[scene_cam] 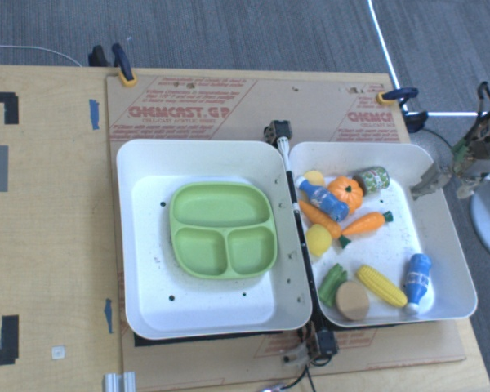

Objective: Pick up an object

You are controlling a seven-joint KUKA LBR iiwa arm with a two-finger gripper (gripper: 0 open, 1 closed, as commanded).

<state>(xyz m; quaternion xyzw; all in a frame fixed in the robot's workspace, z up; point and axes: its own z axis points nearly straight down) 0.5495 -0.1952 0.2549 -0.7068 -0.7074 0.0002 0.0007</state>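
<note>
The right bin (449, 243) holds several toy items. At its back lie an orange pumpkin (345, 193), a blue bottle (322, 200), a green-grey can (372, 178) and a carrot (364, 224). A lemon (318, 239) sits by the left wall. Near the front are a green pepper (332, 282), a corn cob (381, 286), a tan round piece (352, 300) and a second blue bottle (417, 278). My gripper (431, 184) hovers at the bin's back right rim, apart from every item, with most of the arm out of frame to the right.
The left bin (139, 219) holds a green divided plate (223, 229). Clamps (124, 65) (398, 97) pin the cardboard sheet at the back. A black bracket (278, 131) stands between the bins at the far side.
</note>
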